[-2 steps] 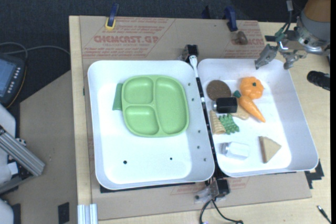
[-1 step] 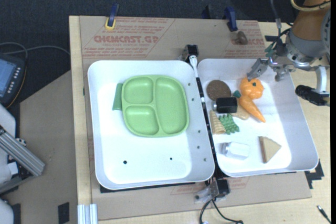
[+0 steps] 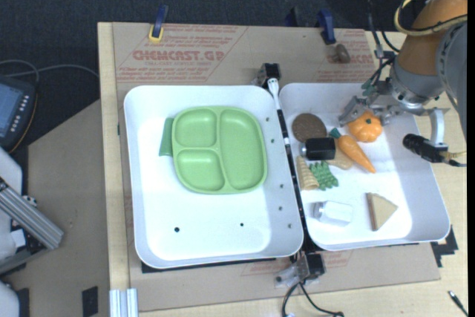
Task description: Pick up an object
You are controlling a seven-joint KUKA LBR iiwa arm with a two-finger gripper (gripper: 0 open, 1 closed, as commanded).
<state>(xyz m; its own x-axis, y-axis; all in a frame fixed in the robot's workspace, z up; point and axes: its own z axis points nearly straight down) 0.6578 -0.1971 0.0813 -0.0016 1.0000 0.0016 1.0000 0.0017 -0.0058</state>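
Gripper (image 3: pixel 365 109), finger state indiscernible, hangs over orange fruit (image 3: pixel 366 128) near right bin's (image 3: pixel 423 223) far edge; round fruit may roll aside.

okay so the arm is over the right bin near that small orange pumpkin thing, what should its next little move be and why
Probably a short straight descent onto the orange pumpkin. The tool sits just above and behind it at the back of the right bin, and nothing shows between its tips yet. The carrot and the black block lie close on the near side, so a sideways approach could knock them.
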